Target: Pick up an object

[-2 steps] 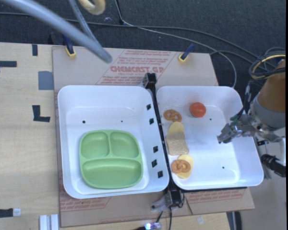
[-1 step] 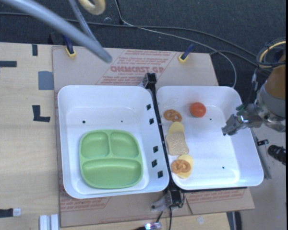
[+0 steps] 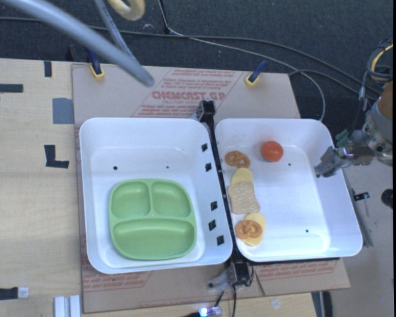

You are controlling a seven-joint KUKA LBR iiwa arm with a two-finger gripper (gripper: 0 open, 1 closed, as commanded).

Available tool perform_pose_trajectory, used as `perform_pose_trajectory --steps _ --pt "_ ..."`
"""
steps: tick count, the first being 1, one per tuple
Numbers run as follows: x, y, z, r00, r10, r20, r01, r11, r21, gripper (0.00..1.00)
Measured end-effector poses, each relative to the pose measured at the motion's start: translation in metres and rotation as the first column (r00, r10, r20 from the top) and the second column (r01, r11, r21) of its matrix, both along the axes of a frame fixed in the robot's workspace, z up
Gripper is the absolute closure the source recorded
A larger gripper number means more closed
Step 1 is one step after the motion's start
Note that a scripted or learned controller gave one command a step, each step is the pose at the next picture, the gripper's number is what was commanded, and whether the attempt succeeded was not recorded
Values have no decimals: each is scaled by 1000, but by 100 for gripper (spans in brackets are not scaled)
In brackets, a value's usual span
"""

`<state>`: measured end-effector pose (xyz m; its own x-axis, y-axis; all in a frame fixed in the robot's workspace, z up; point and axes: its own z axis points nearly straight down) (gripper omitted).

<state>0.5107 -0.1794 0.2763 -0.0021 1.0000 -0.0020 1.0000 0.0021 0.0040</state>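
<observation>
**Gripper at the right bin's edge**

Whether the jaws are parted or closed cannot be told. The gripper hovers over the right bin's right rim. Inside lie a red tomato, pretzel, bread slice and yellow pieces. The left bin holds a green divided plate.

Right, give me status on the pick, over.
Gripper at right bin's right rim, holding nothing. Tomato untouched in bin. Path to it unobstructed.
</observation>
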Motion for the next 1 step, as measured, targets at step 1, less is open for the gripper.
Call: perform_pose_trajectory --steps 1 --pt "29 50 -15 1000 4 -5 -4 1000 2 100"
